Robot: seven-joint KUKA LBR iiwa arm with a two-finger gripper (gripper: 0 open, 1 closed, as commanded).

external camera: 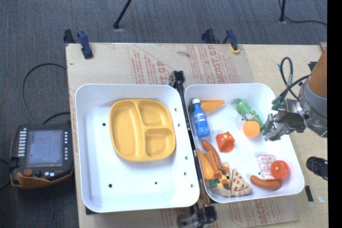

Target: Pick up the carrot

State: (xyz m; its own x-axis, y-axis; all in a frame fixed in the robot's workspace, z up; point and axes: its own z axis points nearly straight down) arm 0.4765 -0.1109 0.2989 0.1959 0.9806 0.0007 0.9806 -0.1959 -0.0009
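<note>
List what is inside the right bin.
The right bin holds a carrot, blue bottle, green bottle, orange ball, red block, tomato, sausage, pizza slice and more. Overlapping items near the pizza hide each other partly.

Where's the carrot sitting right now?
The carrot lies in the right bin, near its far left corner, just right of the blue bottle. The gripper is across the bin, by the orange ball.

A single fixed camera looks down at a slant from above the pale wooden counter (160, 61), far enough to take in both shallow white plastic bins (91, 168) left of the gripper (269, 132).
</note>
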